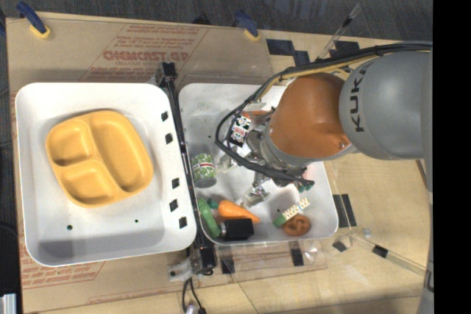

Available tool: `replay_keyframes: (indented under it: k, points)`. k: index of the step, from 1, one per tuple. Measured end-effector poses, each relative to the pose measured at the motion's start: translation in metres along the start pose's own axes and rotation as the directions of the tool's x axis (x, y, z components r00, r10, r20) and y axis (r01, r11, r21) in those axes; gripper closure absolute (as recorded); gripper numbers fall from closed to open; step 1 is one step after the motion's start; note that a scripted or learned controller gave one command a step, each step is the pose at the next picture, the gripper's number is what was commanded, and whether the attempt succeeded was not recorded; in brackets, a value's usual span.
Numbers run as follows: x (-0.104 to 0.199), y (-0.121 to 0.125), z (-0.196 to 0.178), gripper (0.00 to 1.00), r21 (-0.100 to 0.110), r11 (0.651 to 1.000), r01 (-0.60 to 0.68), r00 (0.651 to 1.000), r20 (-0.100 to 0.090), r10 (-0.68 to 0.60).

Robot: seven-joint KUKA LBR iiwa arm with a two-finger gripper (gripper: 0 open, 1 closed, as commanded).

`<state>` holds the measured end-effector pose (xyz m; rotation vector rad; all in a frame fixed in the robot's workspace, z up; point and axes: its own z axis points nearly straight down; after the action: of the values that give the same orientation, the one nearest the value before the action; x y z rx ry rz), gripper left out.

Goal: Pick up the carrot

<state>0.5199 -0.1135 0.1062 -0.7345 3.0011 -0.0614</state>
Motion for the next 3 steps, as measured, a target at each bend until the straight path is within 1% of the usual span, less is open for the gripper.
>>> replay_keyframes:
  k: [1, 2, 3]
  points:
    - [0.023, 0.017, -0.08, 0.0, -0.046, 0.996, 0.076, 0.997, -0.029, -0.077]
    - [0.022, 0.004, -0.004, 0.0, -0.056, 0.902, 0.428, 0.903, -0.012, -0.43]
    - [0.014, 0.003, -0.017, 1.0, -0.038, 0.9, 0.435, 0.901, 0.004, -0.435]
